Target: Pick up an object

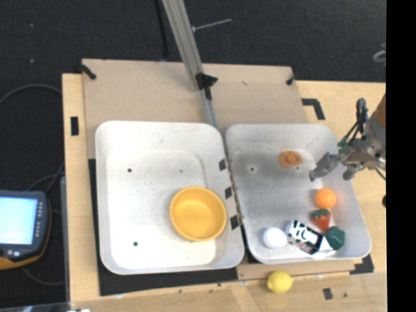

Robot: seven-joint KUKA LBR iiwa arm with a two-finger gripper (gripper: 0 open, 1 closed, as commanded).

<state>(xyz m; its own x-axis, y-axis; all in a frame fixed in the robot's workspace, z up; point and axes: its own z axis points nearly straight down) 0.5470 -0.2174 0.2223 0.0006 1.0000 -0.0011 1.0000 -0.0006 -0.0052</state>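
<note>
My gripper (337, 168) hangs over the right edge of the right bin (260, 142), its fingers (322, 168) spread open with nothing between them. Just below it lies an orange ball (325, 197). To its left sits a small flat orange ring-like piece (290, 158). In the bin's near right corner are a red strawberry-like toy (320, 218), a green piece (335, 238), a black-and-white object (304, 235) and a white ball (274, 237). A yellow bowl (198, 213) stands in the left bin (130, 155).
A yellow lemon-like ball (279, 281) lies on the bench outside the right bin's front rim. A slanted metal rail (185, 38) rises behind the bins. A small screen (19, 223) sits off the bench at the left.
</note>
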